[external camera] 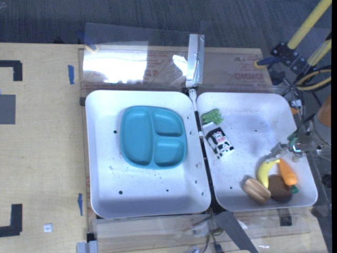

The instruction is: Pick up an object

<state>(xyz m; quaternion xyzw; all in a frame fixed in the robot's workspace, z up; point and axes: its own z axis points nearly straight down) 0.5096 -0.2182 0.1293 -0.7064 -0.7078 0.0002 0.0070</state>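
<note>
The right bin (247,115) holds several toy foods. A green leafy piece (211,116) lies near its left wall, with a black-and-white cow-pattern carton (219,142) just below it. In the bin's near right corner are a yellow banana (265,172), an orange carrot (287,174), a tan bread roll (256,189) and a dark brown piece (279,190), all bunched together. My gripper (287,149) reaches in over the bin's right wall, just above the banana and carrot. Nothing shows between its fingers.
The left bin (100,157) holds a blue divided plate (154,136). A clear plastic sheet with a metal strip (194,59) stands behind both bins. Yellow poles and cables (303,62) crowd the back right. The wooden bench (37,141) extends to the left.
</note>
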